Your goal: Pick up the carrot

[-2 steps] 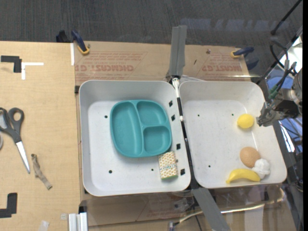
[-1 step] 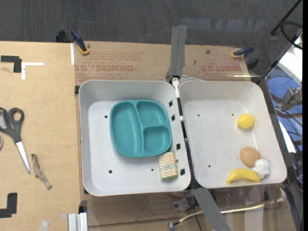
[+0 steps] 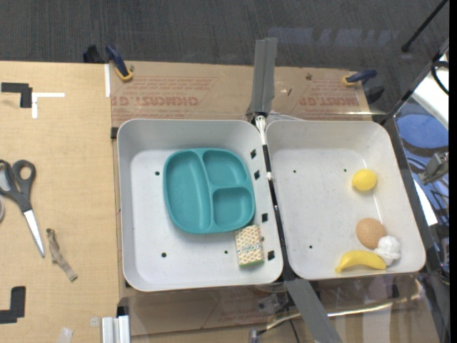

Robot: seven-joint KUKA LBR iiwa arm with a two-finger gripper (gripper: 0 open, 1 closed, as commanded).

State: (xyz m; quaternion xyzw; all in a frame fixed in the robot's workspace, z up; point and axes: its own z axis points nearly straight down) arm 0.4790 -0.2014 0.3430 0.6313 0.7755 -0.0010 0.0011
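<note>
Grey arm's claw: apart or together, I cannot tell, nor where the carrot lies. The right bin (image 3: 400, 164) holds a lemon (image 3: 364, 180) and a banana (image 3: 360, 261); a blind grab could seize that lookalike instead.

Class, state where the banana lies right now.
The banana lies in the view's right-hand bin, along its near edge, just below the brown egg and beside a white lump.

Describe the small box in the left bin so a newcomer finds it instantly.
Start at the left white bin, which holds a teal divided plate. Just off the plate's lower right corner lies the small box, near the wall shared with the right bin. It is the only pale, printed, rectangular item there.
</note>
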